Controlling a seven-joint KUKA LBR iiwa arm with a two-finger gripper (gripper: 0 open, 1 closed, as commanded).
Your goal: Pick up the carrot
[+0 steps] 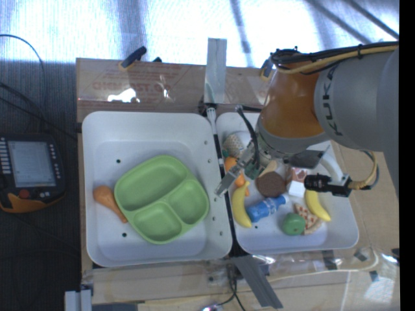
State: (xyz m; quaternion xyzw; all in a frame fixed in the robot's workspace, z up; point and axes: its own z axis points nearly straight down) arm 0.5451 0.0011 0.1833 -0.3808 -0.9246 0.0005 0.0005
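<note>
So, two bins are seen here. The left bin [91, 173] is mostly taken up by a green plate [162, 199] split into three sections, with nothing lying on it. The carrot [107, 198] is found in that same bin, just left of the plate, touching its rim or very nearly, thick end up and away from the plate, thin end tucked toward the plate's lower left edge.

The right bin [347, 235], on the plate's right, is way more crowded. A banana [241, 207] is laid closest to the plate, then a blue bottle [264, 208], a brown disc [270, 184], a green ball [293, 223], what looks like a pizza slice [308, 218], and a second banana [316, 205] farthest from the plate.

The arm [350, 102] is stretched in from the far side, away from the plate, orange band [292, 105] bent downward. The gripper [241, 170] is parked low in the right bin, just right of the plate past the wall between the bins, well apart from the carrot. Whether the claw is open or closed can't be told. A couple of small orange bits are spotted right by it, not identifiable.
</note>
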